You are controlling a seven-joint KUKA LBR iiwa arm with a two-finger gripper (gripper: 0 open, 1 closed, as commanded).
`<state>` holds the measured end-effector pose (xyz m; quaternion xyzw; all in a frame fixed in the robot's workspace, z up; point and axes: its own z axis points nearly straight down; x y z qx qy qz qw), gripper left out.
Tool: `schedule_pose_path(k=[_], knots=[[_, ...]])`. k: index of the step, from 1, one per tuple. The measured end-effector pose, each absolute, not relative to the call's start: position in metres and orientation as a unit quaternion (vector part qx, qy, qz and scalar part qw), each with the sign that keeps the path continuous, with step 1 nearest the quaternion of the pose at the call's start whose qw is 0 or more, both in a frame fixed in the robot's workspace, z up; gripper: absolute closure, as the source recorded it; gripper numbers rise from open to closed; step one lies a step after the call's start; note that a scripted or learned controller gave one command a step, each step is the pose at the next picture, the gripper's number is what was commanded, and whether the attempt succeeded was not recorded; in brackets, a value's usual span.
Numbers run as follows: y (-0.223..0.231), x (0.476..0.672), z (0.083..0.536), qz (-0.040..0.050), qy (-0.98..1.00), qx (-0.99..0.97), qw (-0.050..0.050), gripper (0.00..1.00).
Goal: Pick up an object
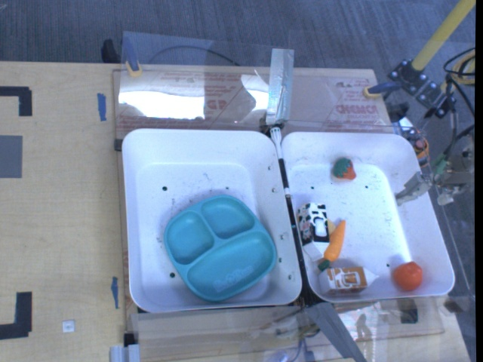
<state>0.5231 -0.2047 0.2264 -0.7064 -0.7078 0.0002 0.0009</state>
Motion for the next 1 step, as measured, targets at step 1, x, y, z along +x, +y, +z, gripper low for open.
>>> schedule_pose_path(k=[1], knots=[[-0.1082, 0.5013, 0.1079, 0.002, -0.69, -0.724, 0.004, 0.0]])
